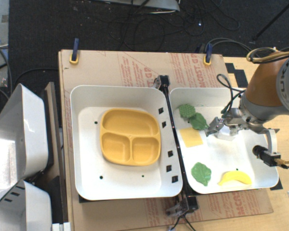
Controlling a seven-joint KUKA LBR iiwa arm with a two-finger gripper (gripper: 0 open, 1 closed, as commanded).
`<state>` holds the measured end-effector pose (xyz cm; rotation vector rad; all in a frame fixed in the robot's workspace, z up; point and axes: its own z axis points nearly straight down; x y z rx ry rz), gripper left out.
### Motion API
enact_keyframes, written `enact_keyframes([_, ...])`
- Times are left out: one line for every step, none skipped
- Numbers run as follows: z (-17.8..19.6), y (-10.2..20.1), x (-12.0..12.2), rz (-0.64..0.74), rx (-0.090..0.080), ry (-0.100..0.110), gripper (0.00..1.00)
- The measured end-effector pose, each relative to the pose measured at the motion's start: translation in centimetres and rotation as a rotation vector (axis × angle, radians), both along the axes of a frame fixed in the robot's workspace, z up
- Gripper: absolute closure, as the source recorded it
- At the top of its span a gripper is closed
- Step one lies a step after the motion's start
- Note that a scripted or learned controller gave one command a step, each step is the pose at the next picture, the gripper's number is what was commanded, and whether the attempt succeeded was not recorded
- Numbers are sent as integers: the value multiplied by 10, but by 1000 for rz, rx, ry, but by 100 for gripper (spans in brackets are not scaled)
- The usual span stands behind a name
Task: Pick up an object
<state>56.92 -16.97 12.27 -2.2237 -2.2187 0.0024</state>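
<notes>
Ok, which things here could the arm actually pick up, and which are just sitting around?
For the job: gripper, two dark green pieces, yellow square, green leaf, banana, all in the right bin.

Lying about: yellow divided plate, left bin, blue clamps, floor cables.

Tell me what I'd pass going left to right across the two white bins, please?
Left bin → yellow tray → cheese slice → gripper → banana. The green pieces overlap the cheese in this order, so I've left them out.
</notes>
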Motion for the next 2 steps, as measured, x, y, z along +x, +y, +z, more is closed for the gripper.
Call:
enact_keyframes([13,0,1,-1,-1,-4,100])
enact_keyframes([77,1,0,5,-1,-7,100])
